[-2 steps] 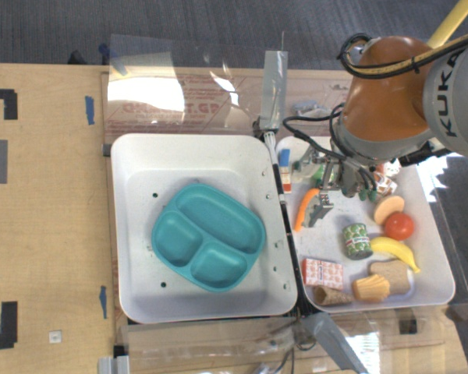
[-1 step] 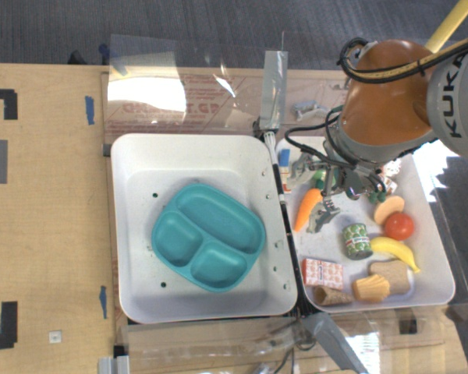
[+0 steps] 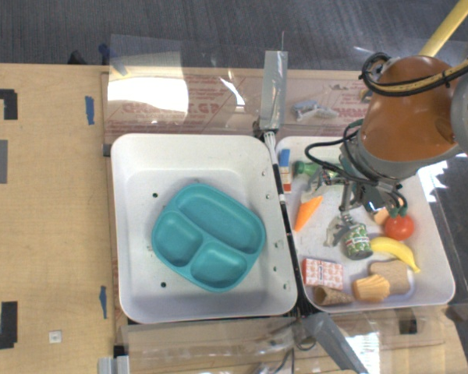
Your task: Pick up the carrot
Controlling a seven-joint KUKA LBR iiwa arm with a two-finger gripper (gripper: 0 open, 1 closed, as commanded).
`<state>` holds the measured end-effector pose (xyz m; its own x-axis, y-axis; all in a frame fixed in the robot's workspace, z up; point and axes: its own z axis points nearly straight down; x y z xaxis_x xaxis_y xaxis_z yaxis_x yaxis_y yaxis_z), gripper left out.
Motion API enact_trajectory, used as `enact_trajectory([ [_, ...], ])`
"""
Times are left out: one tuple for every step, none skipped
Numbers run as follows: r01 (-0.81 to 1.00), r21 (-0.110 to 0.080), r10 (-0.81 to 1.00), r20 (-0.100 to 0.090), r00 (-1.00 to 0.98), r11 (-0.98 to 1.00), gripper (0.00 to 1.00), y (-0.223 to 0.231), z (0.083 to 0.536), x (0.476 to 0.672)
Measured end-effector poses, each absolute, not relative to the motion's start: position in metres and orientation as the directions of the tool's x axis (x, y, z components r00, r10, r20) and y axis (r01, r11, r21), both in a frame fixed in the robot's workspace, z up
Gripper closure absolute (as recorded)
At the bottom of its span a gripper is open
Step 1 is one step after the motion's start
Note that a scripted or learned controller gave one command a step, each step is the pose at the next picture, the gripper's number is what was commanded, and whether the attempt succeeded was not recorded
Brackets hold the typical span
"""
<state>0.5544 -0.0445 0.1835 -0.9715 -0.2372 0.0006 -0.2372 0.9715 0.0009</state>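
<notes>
We steer gripper (image 3: 349,209) left onto carrot (image 3: 307,211), near bin wall (image 3: 290,232); grip state unclear; we clear green can (image 3: 358,241).

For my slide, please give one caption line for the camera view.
Gripper hovers over the right bin, carrot lying free beside it.

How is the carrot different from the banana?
The carrot is orange, the banana yellow. The carrot is straight and tapers to a point, while the banana is curved. The carrot lies near the right bin's left wall, the banana toward its right side, below the tomato. Both are toy foods lying flat in the same bin.
</notes>
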Motion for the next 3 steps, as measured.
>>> enact_trajectory([
  [-0.367,0.0,-0.367,-0.004,-0.93,0.93,0.0,-0.027,0.183,0.569],
  [-0.571,0.0,-0.571,-0.005,-0.821,0.821,0.0,-0.034,0.183,0.585],
  [-0.681,0.001,-0.681,-0.001,-0.732,0.732,0.0,-0.056,0.183,0.551],
])
